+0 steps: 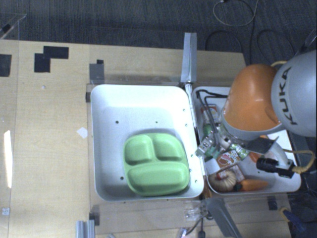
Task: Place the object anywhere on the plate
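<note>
While the arm (pixel 257 100) hangs over the right bin (pixel 292 182), gripper (pixel 210 143) sits low in the clutter by that bin's left wall; can't tell its state. Risk: snagging several items or none. Green plate (pixel 156 165) waits in the left bin's (pixel 106 133) front half

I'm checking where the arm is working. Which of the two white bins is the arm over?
The right bin, cluttered with small objects; the arm hangs above it. The left bin holds the green plate.
</note>
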